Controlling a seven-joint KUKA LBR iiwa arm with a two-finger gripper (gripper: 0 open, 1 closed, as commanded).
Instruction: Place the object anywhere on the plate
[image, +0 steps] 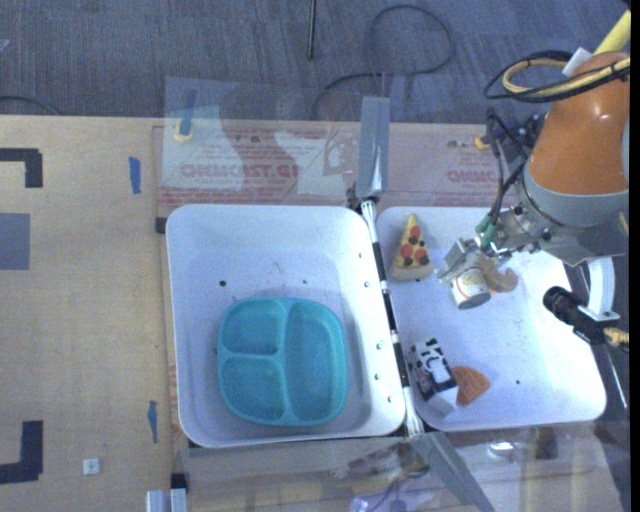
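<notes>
Fingers' state impossible to tell; gripper (478, 262) low over small can (470, 288), right of centre. Possible miss or slip, far from teal plate (284, 361).

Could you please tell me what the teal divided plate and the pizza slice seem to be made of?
The plate looks like moulded plastic with a matte finish: uniform teal, soft rounded compartment ridges, no sharp glare. The pizza slice is probably a plastic or rubber toy: flat saturated yellow and red, crisp edges; its small size in the picture leaves this open.
</notes>
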